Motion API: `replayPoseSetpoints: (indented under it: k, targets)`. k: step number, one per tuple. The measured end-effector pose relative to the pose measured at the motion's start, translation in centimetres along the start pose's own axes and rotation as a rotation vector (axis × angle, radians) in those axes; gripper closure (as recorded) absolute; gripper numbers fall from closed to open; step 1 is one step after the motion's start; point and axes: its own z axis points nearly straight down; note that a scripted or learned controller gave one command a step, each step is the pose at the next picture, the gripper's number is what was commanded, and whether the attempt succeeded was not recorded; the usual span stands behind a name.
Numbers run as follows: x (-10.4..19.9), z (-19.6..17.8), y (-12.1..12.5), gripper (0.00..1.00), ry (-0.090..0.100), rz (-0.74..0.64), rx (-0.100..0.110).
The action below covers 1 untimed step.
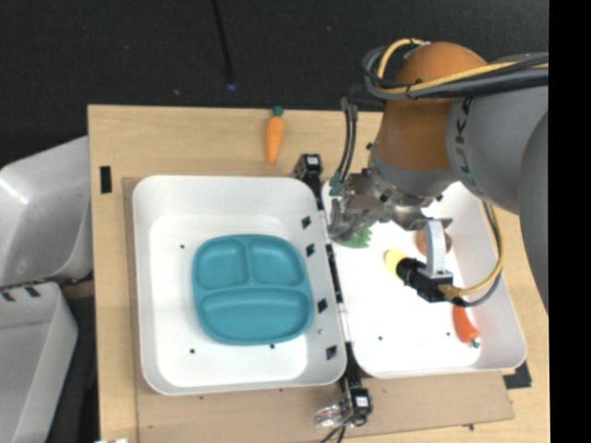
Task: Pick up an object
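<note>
Wood bench (185, 141); smooth teal divided plate (251, 289), maybe plastic.

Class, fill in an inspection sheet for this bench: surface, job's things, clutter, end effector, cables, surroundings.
Surface: wooden bench bearing a left bin and a right bin, both white.
Job's things: green item and orange-red item, both in the right bin.
Clutter: teal divided plate in the left bin; toy carrot on the bench, outside the bins.
End effector: over the right bin's upper left corner, beside the green item.
Cables: yellow and black cables looped atop the arm.
Surroundings: dark floor; white object left of the bench.
</note>
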Motion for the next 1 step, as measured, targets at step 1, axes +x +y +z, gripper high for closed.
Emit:
replayPoseSetpoints:
  k: [1]
  targets:
    - [6.24,-0.07,-0.13,1.0,0.001,-0.003,0.001]
